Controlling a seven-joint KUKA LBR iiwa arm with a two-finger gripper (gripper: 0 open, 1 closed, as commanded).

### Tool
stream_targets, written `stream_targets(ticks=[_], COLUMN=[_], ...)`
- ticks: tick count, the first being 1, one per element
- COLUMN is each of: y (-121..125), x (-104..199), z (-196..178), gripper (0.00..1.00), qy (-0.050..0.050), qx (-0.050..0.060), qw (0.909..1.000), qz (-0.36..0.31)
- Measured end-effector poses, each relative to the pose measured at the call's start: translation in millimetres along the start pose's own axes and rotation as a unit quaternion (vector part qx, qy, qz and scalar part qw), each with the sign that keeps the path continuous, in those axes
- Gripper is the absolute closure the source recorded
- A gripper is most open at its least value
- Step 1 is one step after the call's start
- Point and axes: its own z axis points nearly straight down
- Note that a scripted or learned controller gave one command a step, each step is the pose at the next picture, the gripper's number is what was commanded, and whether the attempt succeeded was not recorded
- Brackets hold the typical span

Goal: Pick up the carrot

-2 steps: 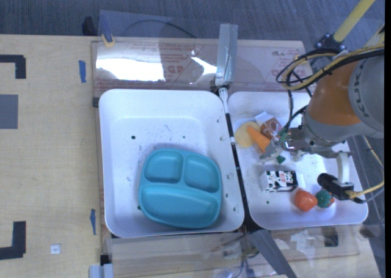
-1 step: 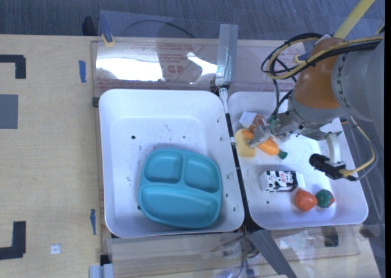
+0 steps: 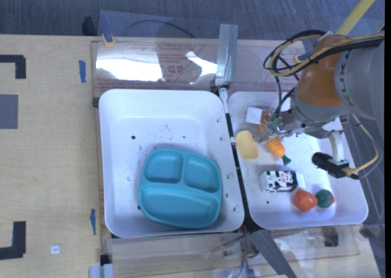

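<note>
My gripper (image 3: 276,125) in the right bin (image 3: 351,209), upper middle of frame, its grip state not discernible, carrot (image 3: 278,148) just below it, long axis slanting, green top toward lower right, yellow piece (image 3: 247,145) to its left.

Single fixed overhead camera, slanted down — both bins (image 3: 116,112) framed, mid-distance

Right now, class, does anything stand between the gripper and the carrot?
Nothing visible does. The gripper sits just above the carrot in the right bin; the yellow piece lies off to the carrot's left.
</note>
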Motion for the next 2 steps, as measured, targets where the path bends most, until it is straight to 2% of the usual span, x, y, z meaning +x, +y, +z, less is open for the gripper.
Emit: stream_targets(ticks=[1,2], y=[15,40], x=[62,67], z=[-90,-85], gripper=[1.0,1.0], qy=[0.004,0.003], qx=[-0.001,0.001], qw=[0.9999,0.99], qz=[-0.012,-0.141])
